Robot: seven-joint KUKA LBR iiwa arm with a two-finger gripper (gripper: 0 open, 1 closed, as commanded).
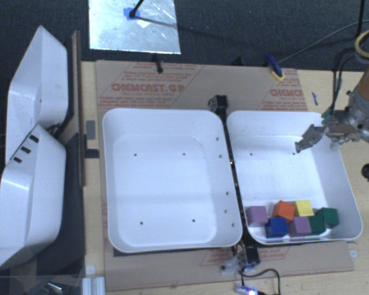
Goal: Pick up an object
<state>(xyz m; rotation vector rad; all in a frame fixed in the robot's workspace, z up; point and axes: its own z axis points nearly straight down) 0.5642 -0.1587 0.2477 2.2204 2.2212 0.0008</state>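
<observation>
My pincer (309,139) hangs above the right bin (350,192), near its far right rim. Nothing sits between the fingers; whether they stand apart or together I cannot tell, too small and slanted.

Blocks all crowd the right bin's near edge: purple block (256,214) leftmost, blue block (276,227) just beside it, orange block (285,209) behind the blue, yellow block (304,208), a second purple (301,225), green block (326,217) nearest the bin's right corner. Most of them touch.

The left bin (120,165) lies beside the right bin, past the shared rims.

Risks, by my judgement:
- Pack is tight. A finger coming down may land on a neighbour, not in a gap, and shove the cluster.
- Blocks hug the near wall; a finger could strike the rim.
- Purple, on the outside, looks the freest pick.
</observation>
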